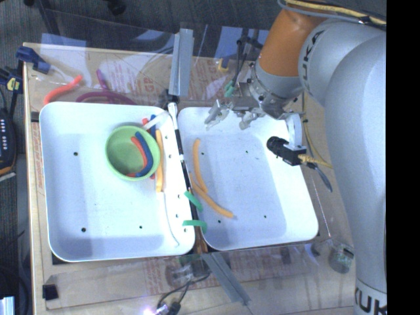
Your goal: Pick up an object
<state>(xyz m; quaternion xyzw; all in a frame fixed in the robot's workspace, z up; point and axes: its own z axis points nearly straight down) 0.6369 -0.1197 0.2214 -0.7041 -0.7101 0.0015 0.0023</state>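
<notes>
My gripper hangs over the far left corner of the right bin, open, with nothing between its fingers. Nearer the camera, a long orange bendy strip lies on that bin's floor along its left side, well apart from the gripper. The left bin holds a green bowl with a blue and a red curved piece inside. An orange stick lies just right of the bowl.
Two small green pieces sit on the rims where the bins meet. Behind the left bin lie a dark pink hose and an orange piece. An upright metal bar stands at the back between the bins.
</notes>
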